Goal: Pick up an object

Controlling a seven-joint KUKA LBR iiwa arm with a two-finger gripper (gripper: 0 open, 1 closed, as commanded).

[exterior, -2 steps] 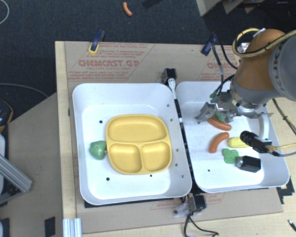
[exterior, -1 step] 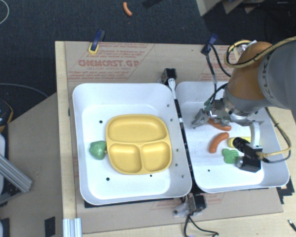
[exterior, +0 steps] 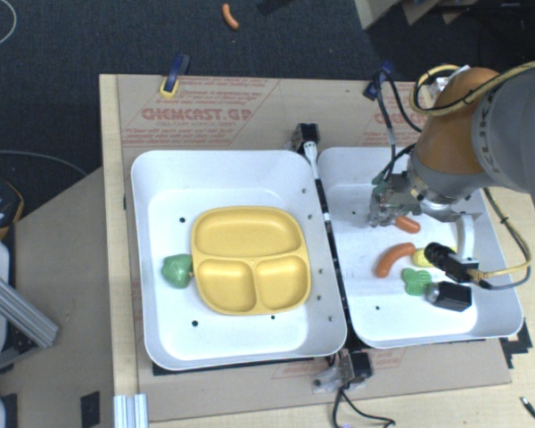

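The gripper (exterior: 388, 205) is seen low over the right bin (exterior: 374, 324), near its far left corner — whether it is open or closed cannot be told, and nothing is seen held. An orange sausage (exterior: 394, 259) lies mid-bin, a smaller orange piece (exterior: 408, 225) just beside the gripper, and a green item (exterior: 416, 280) towards the right edge. In the left bin (exterior: 152, 176), a yellow divided tray (exterior: 250, 259) is centred, with a green object (exterior: 176, 269) touching its left side.

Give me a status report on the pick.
Gripper low in right bin, fingers unclear. Sausage lies loose nearby. Nothing seen held.
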